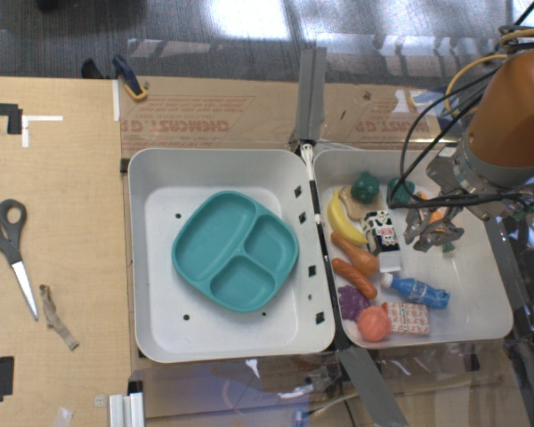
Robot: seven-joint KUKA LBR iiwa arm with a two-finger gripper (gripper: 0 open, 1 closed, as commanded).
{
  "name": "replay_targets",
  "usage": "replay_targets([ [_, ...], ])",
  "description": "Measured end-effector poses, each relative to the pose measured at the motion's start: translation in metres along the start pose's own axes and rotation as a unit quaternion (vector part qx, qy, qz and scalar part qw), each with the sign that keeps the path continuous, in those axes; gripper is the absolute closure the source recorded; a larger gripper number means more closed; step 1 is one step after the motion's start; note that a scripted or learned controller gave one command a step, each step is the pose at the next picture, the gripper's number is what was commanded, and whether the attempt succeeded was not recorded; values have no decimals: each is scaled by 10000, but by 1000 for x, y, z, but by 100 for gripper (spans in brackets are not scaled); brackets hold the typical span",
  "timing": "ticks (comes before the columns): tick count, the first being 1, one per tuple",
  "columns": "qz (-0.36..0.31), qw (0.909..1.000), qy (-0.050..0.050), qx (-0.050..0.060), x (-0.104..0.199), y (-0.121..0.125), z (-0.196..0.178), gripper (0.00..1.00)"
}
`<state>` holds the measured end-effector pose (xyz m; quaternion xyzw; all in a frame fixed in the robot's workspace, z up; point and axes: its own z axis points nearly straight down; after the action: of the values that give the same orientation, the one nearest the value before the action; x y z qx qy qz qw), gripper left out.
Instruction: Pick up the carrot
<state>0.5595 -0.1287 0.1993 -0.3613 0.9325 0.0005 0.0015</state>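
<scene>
Right bin, front [481, 327]: you see a peach-coloured ball [374, 325] touching a patterned packet [408, 318], with purple grapes [351, 302] just beside them.
Blue bottle [421, 292]: lies flat, just behind the packet.
Carrot [354, 277]: lies along the right bin's left side, between the grapes and the banana [343, 221]; a second orange piece [356, 254] touches it.
Black-and-white carton [383, 234]: right of the banana.
Green piece [366, 187]: at the back.
Gripper [436, 231]: over mid-bin, well apart from the carrot; you cannot tell its finger state.
Left bin [147, 265]: holds a teal divided plate [236, 251].
Bench, far left: scissors [11, 243].
</scene>
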Motion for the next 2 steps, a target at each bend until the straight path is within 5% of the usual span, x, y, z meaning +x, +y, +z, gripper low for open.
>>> replay_targets([
  [1, -1930, 9812, -12, 6, 9, -30, -167, 100],
  [2, -3969, 9179, -3, -13, 66, -64, -18, 100],
])
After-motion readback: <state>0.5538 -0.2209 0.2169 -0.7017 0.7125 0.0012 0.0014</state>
